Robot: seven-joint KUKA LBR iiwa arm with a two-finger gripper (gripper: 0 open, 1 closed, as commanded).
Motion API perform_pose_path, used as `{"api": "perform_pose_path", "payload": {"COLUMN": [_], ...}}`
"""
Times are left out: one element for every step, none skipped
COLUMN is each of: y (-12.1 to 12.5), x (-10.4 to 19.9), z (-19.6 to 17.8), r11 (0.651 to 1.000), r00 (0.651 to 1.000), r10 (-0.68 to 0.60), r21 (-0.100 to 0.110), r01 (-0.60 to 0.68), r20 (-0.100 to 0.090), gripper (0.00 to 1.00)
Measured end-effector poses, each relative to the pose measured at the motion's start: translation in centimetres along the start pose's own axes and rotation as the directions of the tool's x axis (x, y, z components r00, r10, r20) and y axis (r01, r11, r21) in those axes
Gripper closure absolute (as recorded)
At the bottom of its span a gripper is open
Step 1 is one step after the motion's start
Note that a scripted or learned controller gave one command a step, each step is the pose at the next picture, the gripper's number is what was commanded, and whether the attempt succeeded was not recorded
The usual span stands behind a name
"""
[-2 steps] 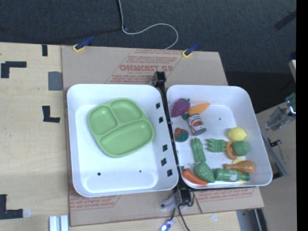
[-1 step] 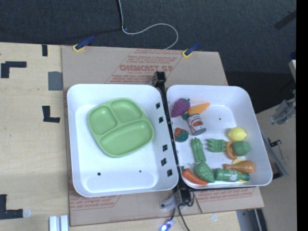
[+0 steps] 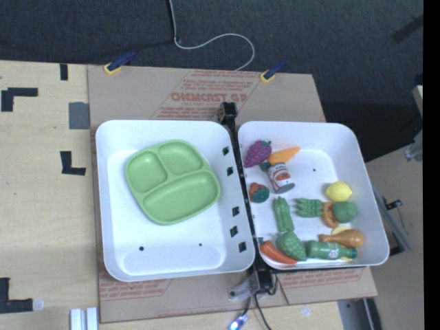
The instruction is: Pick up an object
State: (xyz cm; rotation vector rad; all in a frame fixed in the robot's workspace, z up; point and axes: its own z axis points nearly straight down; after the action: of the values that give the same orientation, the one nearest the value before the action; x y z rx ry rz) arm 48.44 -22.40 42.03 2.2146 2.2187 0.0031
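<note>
The right white bin (image 3: 357, 158) holds several toy foods. Purple grapes (image 3: 258, 152) and an orange carrot (image 3: 284, 155) lie at its far left, with a red and white can (image 3: 280, 177) just below them. A yellow lemon (image 3: 338, 191) and a green ball (image 3: 346, 211) sit on the right side. A green cucumber (image 3: 282, 214), a brown drumstick (image 3: 345, 237) and a green bottle (image 3: 330, 251) lie toward the front. The left white bin (image 3: 110, 205) holds a green divided plate (image 3: 173, 181).
Both bins rest on a cardboard sheet (image 3: 199, 95) held by two blue and yellow clamps (image 3: 120, 61) at its back edge. A white cable (image 3: 206, 43) loops over the dark floor behind. Black clips (image 3: 236, 212) line the wall shared by the bins.
</note>
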Motion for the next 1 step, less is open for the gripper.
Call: {"api": "perform_pose_path", "payload": {"y": [-0.19], "x": [0.13], "z": [9.41], "r11": [1.0], "r00": [1.0], "r10": [0.002], "r21": [0.015], "r01": [-0.002], "r20": [-0.006], "gripper": [1.0]}}
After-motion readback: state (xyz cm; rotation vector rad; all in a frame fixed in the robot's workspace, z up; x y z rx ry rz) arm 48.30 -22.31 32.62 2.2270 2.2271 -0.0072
